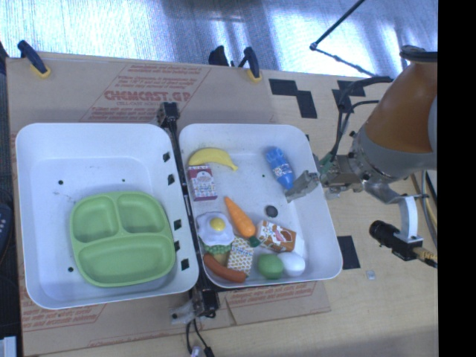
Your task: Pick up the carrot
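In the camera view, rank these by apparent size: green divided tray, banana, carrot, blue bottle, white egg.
Largest to smallest:
1. green divided tray, by far
2. banana
3. carrot and blue bottle, too alike to rank
4. white egg, smallest

All lie at similar depth in the bins, so perspective hardly matters.

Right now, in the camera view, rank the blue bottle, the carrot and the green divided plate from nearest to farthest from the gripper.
From the gripper:
1. Blue bottle, just left of it, right bin.
2. Carrot, mid right bin.
3. Green divided plate, left bin.
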Robot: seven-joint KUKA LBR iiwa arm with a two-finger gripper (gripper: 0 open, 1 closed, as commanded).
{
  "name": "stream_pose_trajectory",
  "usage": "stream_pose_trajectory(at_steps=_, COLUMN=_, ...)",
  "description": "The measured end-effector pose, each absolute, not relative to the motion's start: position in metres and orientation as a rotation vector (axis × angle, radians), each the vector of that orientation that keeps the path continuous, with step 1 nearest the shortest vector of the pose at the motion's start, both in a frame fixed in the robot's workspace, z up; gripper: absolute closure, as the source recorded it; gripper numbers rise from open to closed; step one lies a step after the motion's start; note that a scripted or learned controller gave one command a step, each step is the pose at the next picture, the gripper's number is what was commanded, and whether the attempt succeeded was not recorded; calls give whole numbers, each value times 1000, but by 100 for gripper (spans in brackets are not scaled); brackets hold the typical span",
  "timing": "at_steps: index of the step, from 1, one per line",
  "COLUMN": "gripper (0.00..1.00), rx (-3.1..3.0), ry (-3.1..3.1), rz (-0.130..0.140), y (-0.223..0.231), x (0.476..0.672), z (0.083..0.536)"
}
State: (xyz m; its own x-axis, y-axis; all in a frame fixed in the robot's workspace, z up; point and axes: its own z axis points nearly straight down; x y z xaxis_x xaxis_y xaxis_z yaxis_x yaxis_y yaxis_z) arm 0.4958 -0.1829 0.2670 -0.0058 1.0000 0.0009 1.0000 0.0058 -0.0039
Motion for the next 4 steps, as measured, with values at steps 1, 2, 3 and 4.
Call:
stream_pose_trajectory(at_steps=1, gripper=0, rx=-2255, ry=-2179, rz=5, y=-97, x=521, z=126)
stream_pose_trajectory(at_steps=2, gripper=0, rx=-1823, ry=-2558, rz=1, y=-107, x=558, z=92)
stream_pose_trajectory(at_steps=3, gripper=100, rx=-1817, ry=-2561, rz=3, y=-107, x=558, z=102)
stream_pose_trajectory(at_steps=4, gripper=100, rx=-1909, ry=-2493, rz=1, y=-28, x=557, z=254)
